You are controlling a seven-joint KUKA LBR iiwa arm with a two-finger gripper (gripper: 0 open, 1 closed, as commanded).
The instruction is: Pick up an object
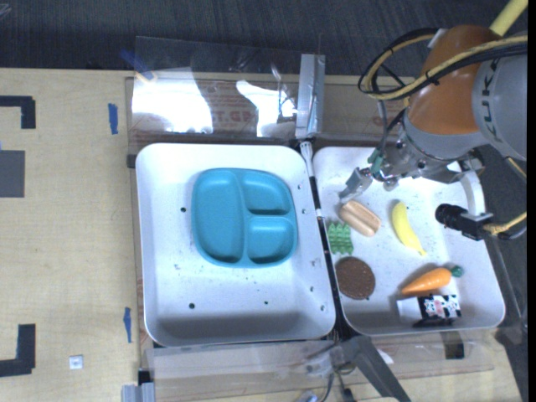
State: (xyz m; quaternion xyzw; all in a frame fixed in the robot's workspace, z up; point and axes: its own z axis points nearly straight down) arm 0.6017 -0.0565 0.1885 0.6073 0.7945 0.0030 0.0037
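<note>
tray [244, 216] in left bin [159, 249], banana [407, 228] right of bread roll [360, 218] in right bin [486, 300]

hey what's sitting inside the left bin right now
A blue divided plate lies flat in the left bin, its three compartments bare. Whatever is beneath the plate is covered.

- One fixed camera looks down at a slant on the counter [59, 224].
- It takes in both white bins [159, 308].
- The arm [456, 90] enters from the right.
</note>
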